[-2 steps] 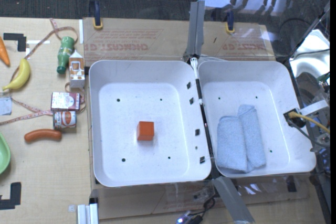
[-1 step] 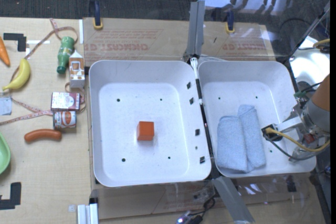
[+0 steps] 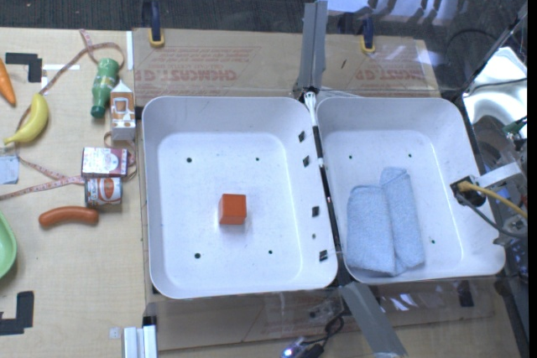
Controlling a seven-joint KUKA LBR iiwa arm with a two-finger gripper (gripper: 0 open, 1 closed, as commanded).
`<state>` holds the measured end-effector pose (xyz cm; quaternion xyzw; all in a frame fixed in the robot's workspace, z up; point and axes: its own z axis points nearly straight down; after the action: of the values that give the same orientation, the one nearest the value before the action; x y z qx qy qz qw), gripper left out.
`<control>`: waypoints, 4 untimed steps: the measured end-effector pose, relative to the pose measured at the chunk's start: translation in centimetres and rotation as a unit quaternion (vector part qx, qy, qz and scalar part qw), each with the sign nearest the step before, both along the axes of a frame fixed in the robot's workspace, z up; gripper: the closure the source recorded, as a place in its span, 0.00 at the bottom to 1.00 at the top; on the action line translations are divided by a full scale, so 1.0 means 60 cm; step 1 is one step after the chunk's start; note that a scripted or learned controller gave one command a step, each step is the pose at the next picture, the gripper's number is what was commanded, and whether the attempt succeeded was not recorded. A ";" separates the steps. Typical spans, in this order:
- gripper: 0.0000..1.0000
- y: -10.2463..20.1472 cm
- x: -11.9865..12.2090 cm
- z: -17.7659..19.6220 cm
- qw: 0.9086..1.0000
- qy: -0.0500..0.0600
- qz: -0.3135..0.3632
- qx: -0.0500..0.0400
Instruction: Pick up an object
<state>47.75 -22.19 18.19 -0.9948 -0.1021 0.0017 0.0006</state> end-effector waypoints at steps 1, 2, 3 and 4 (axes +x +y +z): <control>0.00 0.010 0.008 -0.146 1.000 -0.005 0.003 0.005; 0.00 0.000 0.001 0.081 1.000 0.000 0.000 0.000; 0.00 0.087 0.149 -0.150 1.000 -0.001 0.007 0.000; 0.00 0.006 0.125 -0.001 1.000 0.000 -0.002 0.000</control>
<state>55.22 -21.81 18.15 -0.9950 -0.1003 0.0019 0.0005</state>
